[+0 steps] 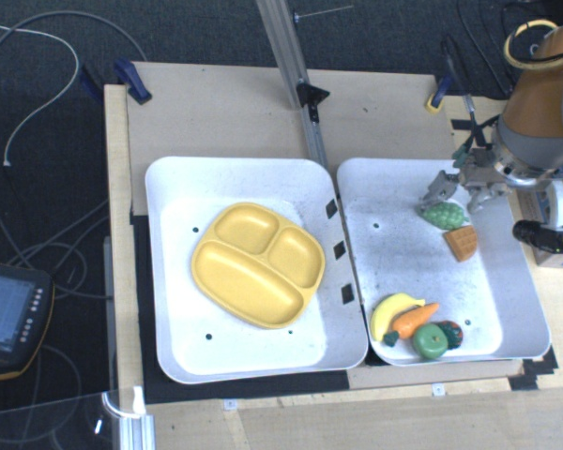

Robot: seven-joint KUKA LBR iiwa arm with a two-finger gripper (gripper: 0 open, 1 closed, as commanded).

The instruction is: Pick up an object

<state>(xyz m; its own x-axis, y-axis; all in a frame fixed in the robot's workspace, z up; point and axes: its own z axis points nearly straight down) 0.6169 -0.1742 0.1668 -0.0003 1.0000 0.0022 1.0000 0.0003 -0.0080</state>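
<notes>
My bench (263, 101) is a plain tan board sitting on dark carpet-like flooring (47, 157). Blue clamps (131, 81) pin its far corners, another one (439, 90) over on the right. A silver aluminium post (280, 26) slants up from the far edge. Thin pale cables (38, 64) loop across the floor on the left, and a pendant with a dim screen (7, 317) lies down there too. Black matting (143, 289) peeks out along the bench's left side. Lighting's flat and even.
</notes>
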